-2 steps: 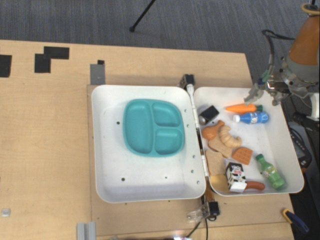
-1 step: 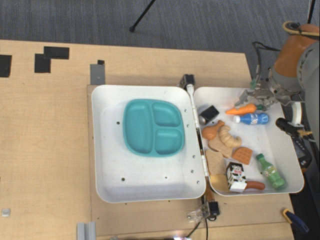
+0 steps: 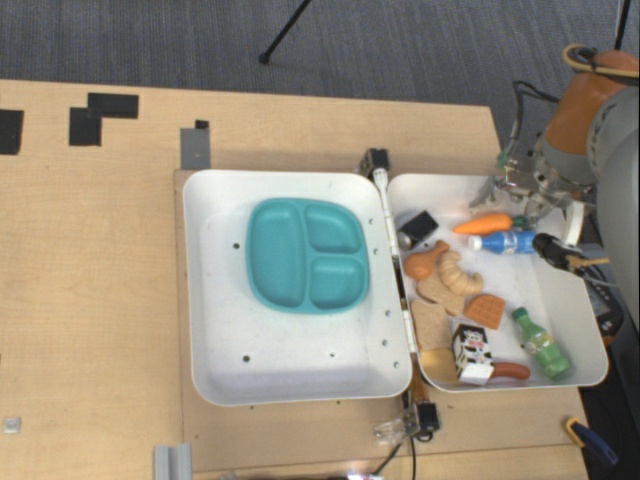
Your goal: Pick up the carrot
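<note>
Hovering gripper (image 3: 522,190): over right bin's (image 3: 580,313) far edge, just beside carrot; grip state can't tell
carrot (image 3: 483,225): in right bin, far side, touching blue bottle (image 3: 505,242)
left bin (image 3: 215,358): teal tray (image 3: 305,254)

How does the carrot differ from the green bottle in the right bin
The carrot is orange and tapered; the green bottle is translucent green with a cap. The carrot lies near the bin's far side, close under the gripper and against a blue bottle; the green bottle lies at the near right corner. Both lie on their sides in the right bin.
</note>
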You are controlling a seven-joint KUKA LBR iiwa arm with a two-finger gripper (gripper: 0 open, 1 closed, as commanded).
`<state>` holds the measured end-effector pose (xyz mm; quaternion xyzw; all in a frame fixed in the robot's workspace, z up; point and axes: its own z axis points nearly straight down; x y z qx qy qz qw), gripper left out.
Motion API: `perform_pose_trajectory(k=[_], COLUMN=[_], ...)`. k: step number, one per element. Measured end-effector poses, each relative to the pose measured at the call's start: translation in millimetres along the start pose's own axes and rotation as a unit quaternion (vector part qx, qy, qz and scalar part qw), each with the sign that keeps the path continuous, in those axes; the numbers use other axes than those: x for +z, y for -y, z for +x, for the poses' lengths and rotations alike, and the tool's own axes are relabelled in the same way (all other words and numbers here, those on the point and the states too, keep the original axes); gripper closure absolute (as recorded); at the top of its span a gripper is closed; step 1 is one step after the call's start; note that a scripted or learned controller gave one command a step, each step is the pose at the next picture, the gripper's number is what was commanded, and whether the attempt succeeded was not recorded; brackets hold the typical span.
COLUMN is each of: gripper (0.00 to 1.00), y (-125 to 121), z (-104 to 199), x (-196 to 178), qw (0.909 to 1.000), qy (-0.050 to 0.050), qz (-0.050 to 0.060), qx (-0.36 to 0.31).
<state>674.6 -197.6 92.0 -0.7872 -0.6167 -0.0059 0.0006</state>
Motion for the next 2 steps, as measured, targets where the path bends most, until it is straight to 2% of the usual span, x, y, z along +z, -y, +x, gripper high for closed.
perform_pose_trajectory(k=[1, 2], gripper=[0.00, 1.00], y=[41, 41], z=[0, 2], x=[7, -3], qw=[0.9987, 0.9986], qy=[0.005, 0.004], qz=[0.003, 0.003], qx=[-0.050, -0.053])
